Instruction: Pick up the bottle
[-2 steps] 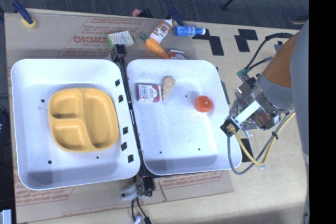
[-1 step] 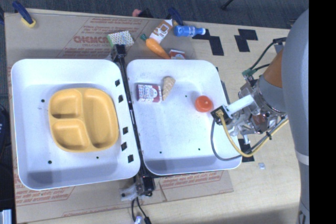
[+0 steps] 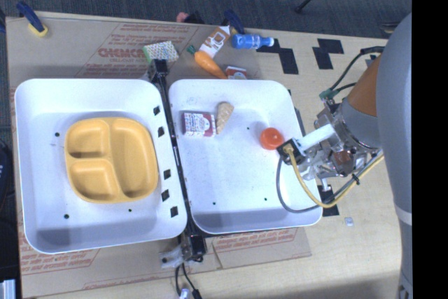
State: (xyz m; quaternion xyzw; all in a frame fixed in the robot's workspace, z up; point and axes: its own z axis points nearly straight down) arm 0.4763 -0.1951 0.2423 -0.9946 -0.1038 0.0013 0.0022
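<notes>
Camera view: bottle (image 3: 250, 41) lay near surface's far edge, beyond right bin (image 3: 231, 220); gripper (image 3: 329, 163) at bin's right rim, fingers' state indeterminate.

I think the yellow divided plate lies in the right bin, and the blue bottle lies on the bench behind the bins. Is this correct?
Not fully. The camera view shows the yellow divided plate in the left bin, not the right one. The blue bottle does lie on the bench behind the bins.

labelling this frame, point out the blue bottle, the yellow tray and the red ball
blue bottle (image 3: 249, 42): camera view, middle of its body, outside the bins.
yellow tray (image 3: 110, 158): camera view, ridge between its compartments, in the left bin.
red ball (image 3: 271, 138): camera view, its centre, in the right bin.
</notes>
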